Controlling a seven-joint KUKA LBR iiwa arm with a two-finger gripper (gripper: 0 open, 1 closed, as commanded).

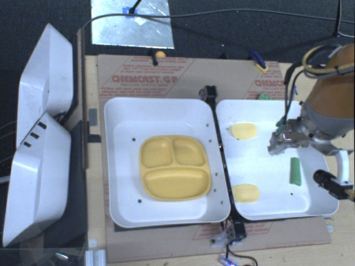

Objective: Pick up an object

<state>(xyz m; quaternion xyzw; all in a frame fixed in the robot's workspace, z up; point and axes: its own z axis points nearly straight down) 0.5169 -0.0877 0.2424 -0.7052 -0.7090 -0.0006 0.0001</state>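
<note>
In the right bin [266, 204] lie a pale yellow disc [243, 131] near the back, a second pale yellow disc [245, 193] near the front, and a green stick [295, 170] towards the right side. A yellow divided plate [175, 167] rests in the left bin [122, 148]. My gripper [280, 142] hangs over the right bin, right of the back disc and up-left of the green stick. Nothing shows between its fingers.
The arm's grey and orange body [333, 104] covers the right bin's back right corner. A black clamp [208, 93] sits at the back between the bins. White housings [39, 137] stand along the left of the bench.
</note>
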